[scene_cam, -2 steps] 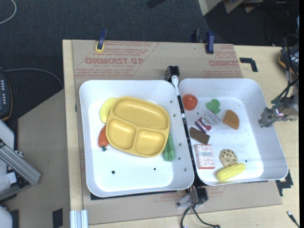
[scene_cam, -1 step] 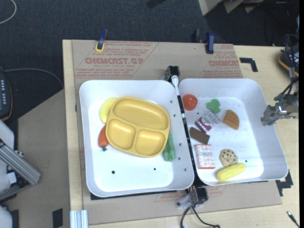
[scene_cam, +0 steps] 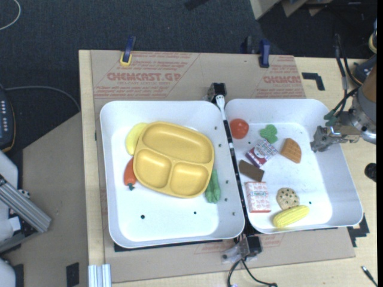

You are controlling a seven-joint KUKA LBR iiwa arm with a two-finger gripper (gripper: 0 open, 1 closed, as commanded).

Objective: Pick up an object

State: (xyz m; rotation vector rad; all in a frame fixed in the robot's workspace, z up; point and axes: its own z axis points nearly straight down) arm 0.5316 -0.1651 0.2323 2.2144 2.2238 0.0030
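From my seat, nearest in the right bin (scene_cam: 344, 178) lies the corn (scene_cam: 291, 215), with a cookie (scene_cam: 287, 195) just above it and a red-and-white packet (scene_cam: 258, 197) to their left. I judge the corn the easiest pick: light, stiff plastic, a bit slick and rounded, so I would close across its middle, short axis. The cookie is flat and thin, harder to get under. Further back sit a brown bar (scene_cam: 251, 170), a second small packet (scene_cam: 261, 152), a piece of bread (scene_cam: 291, 150), a green piece (scene_cam: 268, 132) and a tomato (scene_cam: 239, 128) near the bin's left wall.

The left bin (scene_cam: 114, 160) holds a yellow divided tray (scene_cam: 173, 158), lying over a yellow item (scene_cam: 133, 137), an orange-red item (scene_cam: 130, 174) and a green one (scene_cam: 212, 188) that poke out at its edges.

The jaws (scene_cam: 323, 137) hang over the right bin's right wall, near the bread, grasping nothing that I can see; whether they are released or clenched I cannot tell.
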